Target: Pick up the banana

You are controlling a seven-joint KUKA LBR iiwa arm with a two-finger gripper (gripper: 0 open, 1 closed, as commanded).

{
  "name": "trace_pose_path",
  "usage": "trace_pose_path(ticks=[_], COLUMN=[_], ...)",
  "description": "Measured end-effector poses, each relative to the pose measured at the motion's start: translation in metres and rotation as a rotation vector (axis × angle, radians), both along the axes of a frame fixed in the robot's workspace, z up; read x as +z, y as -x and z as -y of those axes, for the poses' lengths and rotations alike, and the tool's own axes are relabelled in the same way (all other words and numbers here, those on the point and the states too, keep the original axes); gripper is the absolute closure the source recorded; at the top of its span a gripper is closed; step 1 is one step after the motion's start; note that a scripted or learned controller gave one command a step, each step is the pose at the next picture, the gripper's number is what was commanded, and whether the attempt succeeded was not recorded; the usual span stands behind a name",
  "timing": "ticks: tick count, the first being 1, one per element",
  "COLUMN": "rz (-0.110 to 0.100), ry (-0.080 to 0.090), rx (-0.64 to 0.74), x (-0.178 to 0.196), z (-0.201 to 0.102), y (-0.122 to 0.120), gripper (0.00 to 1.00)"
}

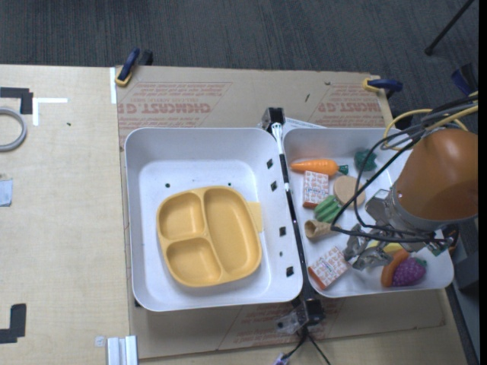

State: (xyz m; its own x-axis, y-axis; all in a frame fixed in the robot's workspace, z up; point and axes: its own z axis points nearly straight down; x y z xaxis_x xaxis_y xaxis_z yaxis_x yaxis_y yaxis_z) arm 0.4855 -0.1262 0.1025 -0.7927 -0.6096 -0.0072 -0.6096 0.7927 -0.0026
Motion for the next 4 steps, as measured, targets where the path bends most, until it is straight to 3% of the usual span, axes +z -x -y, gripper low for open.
trace_pose_path(ticks=[1, 2, 3, 4], rz=[-0.003, -0.003, -0.005, -0.002], ry=[0.001, 0.001, 0.0, -0.001], rx=[-0.163, -0.163, -0.294, -0.475], x=[0.119, 0.119, 0.077, 0.104], z=[0.046, 0.046, 0.064, 0.058], y=[-0.055, -0.055, -0.006, -0.115], gripper=[1.0, 0.0, 0.0, 0.0])
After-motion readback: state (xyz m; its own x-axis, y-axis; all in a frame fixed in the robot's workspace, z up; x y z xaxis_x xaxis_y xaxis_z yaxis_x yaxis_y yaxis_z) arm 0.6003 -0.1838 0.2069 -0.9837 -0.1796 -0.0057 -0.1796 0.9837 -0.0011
